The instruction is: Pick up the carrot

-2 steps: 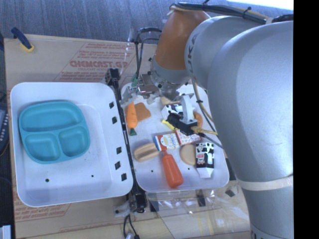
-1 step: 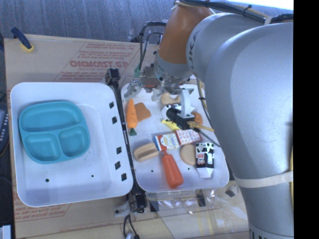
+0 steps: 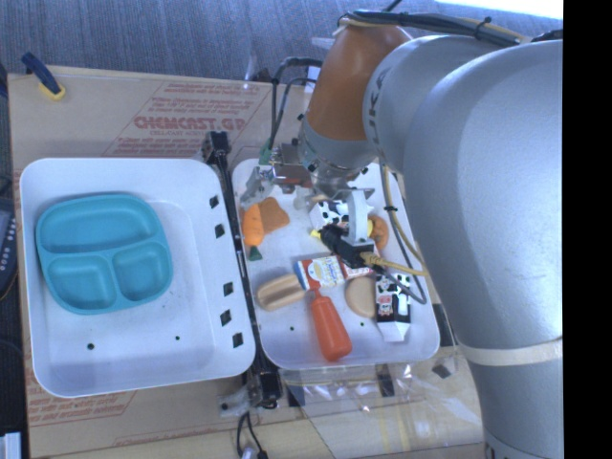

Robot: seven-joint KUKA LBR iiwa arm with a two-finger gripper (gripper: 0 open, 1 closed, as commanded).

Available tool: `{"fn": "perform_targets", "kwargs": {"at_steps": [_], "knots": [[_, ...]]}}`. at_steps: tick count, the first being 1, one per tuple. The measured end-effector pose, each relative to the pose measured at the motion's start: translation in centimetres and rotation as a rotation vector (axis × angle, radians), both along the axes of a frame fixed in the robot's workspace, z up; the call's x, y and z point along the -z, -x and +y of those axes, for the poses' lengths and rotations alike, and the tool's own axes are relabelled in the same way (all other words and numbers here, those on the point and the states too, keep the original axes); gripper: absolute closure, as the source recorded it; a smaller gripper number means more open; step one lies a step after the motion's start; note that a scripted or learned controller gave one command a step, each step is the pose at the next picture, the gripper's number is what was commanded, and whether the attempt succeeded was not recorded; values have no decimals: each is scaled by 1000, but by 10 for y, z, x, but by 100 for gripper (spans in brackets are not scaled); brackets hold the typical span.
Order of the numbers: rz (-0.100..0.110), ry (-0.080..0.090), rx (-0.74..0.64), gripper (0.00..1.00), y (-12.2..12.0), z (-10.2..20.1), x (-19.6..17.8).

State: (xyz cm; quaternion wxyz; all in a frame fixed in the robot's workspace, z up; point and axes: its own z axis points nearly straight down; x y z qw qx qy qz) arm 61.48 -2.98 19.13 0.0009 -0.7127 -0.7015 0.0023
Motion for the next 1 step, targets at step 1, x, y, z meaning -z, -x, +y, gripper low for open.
{"fn": "perform_targets", "kwargs": {"at_steps": [1], "knots": [[0,-3,93,0,-24,-68,85]]}}
